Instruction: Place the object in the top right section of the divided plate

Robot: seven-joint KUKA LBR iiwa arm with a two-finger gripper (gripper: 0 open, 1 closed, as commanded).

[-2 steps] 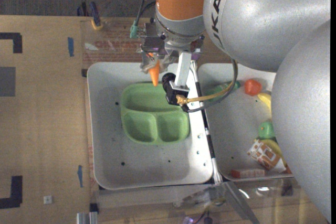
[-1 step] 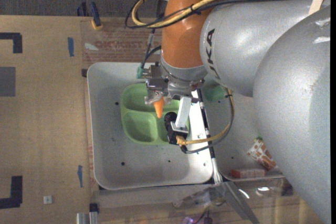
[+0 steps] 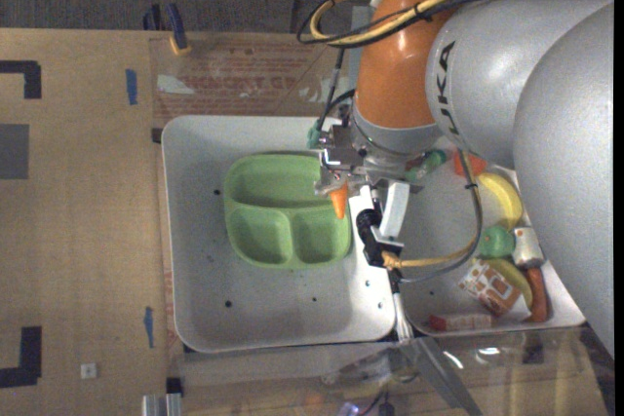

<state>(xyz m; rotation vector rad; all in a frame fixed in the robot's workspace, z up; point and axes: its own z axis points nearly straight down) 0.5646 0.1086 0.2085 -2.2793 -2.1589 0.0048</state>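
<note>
A green divided plate (image 3: 237, 214) lies in the left white bin (image 3: 195, 248), with one long section on its upper side and two small ones below. My gripper (image 3: 337, 182) hangs over the plate's right rim, under the orange wrist band. A small orange carrot-like object (image 3: 338, 204) sticks out from between its fingertips, and the gripper is shut on it. The object sits just above the plate's right edge, beside the right small section (image 3: 317, 237).
The right bin (image 3: 429, 307) holds several items: a yellow banana (image 3: 502, 195), a green piece (image 3: 495, 240), a white and orange box (image 3: 487, 283), an orange carrot (image 3: 537, 294) and a small red item (image 3: 466, 321). The arm covers much of that bin.
</note>
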